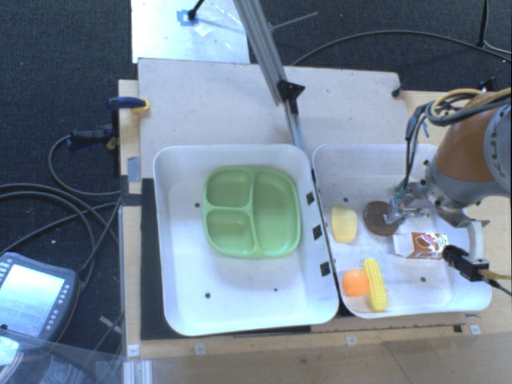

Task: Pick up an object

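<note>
My gripper [398,211] hangs low in the right bin [352,162], right at the right edge of a brown round disc [377,217]. Whether it touches the disc is unclear. A pale yellow block [345,224] lies just left of the disc. Just right of and below the gripper lies a small white and red packet [424,245]. Near the bin's front edge an orange ball [356,283] rests against a yellow corn cob [375,285].
The left bin [180,286] holds a green three-part plate [252,212]. A slanted metal pole [268,50] crosses above the divide between the bins. The arm's orange band [472,146] sits over the right bin's right side. Cables run at the right edge.
</note>
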Controlling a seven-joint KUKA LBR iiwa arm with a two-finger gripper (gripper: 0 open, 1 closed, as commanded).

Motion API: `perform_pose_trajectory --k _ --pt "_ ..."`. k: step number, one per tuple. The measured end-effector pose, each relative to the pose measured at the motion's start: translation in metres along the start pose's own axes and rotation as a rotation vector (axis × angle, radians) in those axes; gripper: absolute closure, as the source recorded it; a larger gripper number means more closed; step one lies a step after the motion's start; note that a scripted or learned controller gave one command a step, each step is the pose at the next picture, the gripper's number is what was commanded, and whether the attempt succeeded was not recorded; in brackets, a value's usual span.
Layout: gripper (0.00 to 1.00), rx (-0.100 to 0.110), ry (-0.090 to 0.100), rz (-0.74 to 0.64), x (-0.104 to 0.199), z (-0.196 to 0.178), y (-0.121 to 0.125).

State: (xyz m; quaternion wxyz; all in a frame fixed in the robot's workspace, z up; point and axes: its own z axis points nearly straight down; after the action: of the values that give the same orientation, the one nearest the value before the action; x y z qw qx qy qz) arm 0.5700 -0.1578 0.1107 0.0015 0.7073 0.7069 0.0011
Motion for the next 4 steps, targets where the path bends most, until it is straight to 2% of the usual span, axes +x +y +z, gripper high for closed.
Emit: perform_pose_trajectory --k 2,3,4 --pt "1.00 -0.004 -0.002 -0.002 -0.010 -0.094 0.002" --pt "1.00 -0.006 -0.002 -0.006 -0.012 -0.159 0.007" --pt "1.00 0.000 0.001 -0.011 0.038 -0.145 0.031"
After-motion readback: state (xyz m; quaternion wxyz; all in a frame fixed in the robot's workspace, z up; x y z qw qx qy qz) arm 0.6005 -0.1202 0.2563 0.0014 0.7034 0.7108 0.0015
